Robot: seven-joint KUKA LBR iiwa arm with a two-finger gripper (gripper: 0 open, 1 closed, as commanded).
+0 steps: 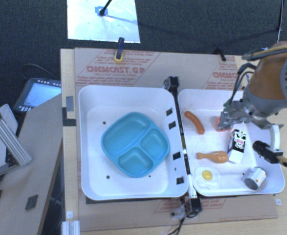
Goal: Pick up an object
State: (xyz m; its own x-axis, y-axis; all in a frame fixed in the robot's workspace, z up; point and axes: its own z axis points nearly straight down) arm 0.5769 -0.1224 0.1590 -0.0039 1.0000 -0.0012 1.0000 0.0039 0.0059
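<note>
Your pincer [225, 121] hangs low in the right bin [280, 180], over something small and red [219, 123]. You cannot tell if it is squeezing or let go. Just left of it lies a sausage [194, 122]. That toy looks light, smooth and a bit slippery, so pinch it across its middle.
</note>
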